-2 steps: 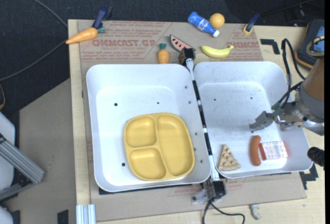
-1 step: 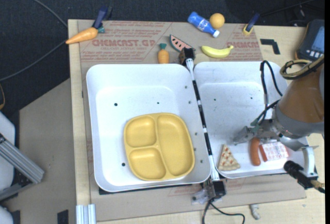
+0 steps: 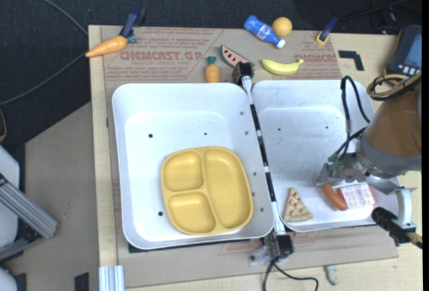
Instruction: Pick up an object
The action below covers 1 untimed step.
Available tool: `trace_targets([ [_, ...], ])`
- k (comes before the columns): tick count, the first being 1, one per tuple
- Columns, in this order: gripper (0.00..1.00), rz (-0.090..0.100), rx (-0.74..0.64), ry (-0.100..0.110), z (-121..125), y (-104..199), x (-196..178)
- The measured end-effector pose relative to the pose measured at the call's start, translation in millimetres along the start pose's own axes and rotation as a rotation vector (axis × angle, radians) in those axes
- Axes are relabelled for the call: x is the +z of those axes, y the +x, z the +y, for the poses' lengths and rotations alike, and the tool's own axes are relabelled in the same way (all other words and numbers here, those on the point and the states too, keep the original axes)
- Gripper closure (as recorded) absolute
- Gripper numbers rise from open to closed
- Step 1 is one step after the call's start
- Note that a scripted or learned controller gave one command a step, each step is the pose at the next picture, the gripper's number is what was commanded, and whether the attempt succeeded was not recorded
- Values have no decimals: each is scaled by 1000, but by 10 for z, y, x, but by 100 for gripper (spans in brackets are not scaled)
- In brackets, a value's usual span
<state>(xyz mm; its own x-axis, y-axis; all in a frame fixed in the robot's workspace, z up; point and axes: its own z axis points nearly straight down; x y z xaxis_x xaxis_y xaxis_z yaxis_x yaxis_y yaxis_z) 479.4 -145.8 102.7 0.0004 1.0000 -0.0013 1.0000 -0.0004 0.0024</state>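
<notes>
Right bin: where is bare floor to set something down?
The right bin's far half lies bare, from its back wall to the gripper. The near edge is crowded: pizza slice, hot dog, a white packet and the arm.

The tray [image 3: 206, 197] was yellow, both bins [image 3: 181, 108] white, the banana [image 3: 281, 67] yellow, the carrot [image 3: 106, 47] orange, the bottle [image 3: 263, 31] blue.

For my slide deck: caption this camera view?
Gripper low in right bin over hot dog; pizza slice nearby; yellow tray left.
</notes>
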Motion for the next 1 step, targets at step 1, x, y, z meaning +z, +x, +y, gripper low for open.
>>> trace_targets([
  [1, 100, 3, -3, 2, 3, 991, -820],
])
